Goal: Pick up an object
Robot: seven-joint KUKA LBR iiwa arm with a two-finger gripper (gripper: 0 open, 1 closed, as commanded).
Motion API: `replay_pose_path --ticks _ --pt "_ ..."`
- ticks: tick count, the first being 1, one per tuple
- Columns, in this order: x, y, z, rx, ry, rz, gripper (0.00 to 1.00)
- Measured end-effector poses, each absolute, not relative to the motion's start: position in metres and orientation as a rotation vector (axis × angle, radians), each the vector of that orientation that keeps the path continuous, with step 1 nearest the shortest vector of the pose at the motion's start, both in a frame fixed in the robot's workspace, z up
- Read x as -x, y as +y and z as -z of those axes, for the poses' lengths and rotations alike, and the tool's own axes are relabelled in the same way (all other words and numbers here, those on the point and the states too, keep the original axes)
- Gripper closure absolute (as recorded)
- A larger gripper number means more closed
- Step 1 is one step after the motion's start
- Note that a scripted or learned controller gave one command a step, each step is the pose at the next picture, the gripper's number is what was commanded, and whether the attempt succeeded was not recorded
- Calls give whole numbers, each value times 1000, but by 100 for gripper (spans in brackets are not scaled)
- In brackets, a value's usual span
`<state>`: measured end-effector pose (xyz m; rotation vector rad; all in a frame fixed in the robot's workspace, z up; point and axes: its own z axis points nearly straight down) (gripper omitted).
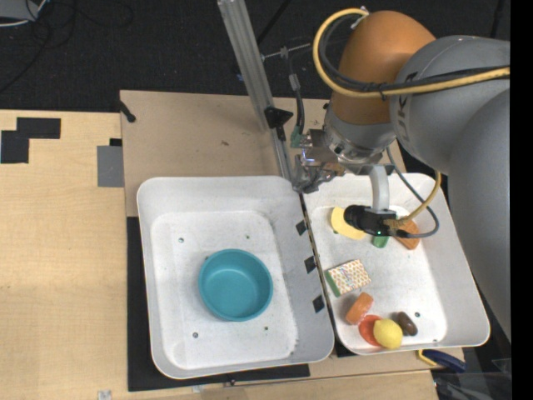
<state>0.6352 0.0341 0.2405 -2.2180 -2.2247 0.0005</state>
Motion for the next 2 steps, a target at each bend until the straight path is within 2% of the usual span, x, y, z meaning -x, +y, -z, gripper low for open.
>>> replay_pose_path --ticks 1,2 --pt "-640 80 -243 2218 -2224 0 100" --pt "-640 79 -243 2220 -2223 -1 0"
